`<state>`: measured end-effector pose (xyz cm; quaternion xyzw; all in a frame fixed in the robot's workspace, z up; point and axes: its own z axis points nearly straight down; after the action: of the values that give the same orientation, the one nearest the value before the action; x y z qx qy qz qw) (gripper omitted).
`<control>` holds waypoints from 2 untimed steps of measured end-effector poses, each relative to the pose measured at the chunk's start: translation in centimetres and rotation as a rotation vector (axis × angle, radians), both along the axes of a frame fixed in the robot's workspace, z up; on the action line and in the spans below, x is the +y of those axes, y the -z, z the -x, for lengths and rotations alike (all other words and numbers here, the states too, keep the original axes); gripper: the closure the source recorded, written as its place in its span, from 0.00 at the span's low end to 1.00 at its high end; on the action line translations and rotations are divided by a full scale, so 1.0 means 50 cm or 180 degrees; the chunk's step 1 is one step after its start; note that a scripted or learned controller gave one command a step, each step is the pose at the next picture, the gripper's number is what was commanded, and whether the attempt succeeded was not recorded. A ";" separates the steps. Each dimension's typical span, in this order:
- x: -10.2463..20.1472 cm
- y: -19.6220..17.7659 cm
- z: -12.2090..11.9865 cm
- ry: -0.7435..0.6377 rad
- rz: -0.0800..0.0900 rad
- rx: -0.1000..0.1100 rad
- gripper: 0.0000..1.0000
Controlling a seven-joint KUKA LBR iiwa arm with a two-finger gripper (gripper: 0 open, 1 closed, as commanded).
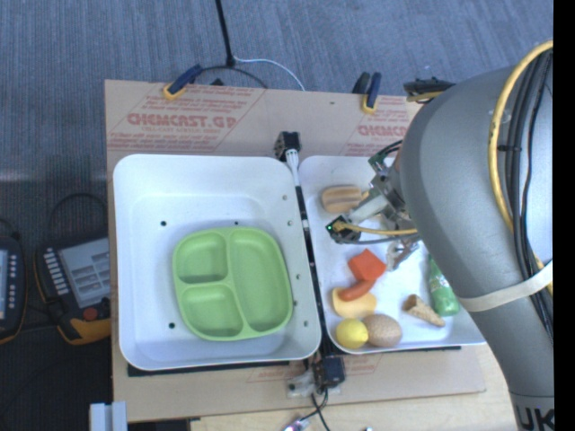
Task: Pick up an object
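**Gripper low over the right bin's far half**

Arm bulk reaches in from the right and covers much of the right bin. The gripper sits over that bin's far-left part, just near of a tan bread-like piece and just far of an orange-red block. Whether it is spread or closed cannot be told from this angle, and nothing can be seen caught in it.

The things to pick lie in the right bin. Near of the block is a yellow-orange piece. Along the near wall sit a yellow lemon-like ball and a brown rounded object, touching each other. To their right lies a tan cone, with a green object beside it, partly hidden by the arm.

The left bin holds a green divided plate, lying flat towards its near side.
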<state>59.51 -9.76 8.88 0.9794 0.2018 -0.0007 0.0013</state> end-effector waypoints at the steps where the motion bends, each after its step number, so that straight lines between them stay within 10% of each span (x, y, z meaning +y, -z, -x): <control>1: -0.036 0.001 -0.105 -0.0693 0.0003 0.0009 0.00; 2: -0.039 -0.021 -0.106 -0.0698 0.0017 0.0010 1.00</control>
<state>64.79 -11.73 9.94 0.9514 0.3078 -0.0026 0.0037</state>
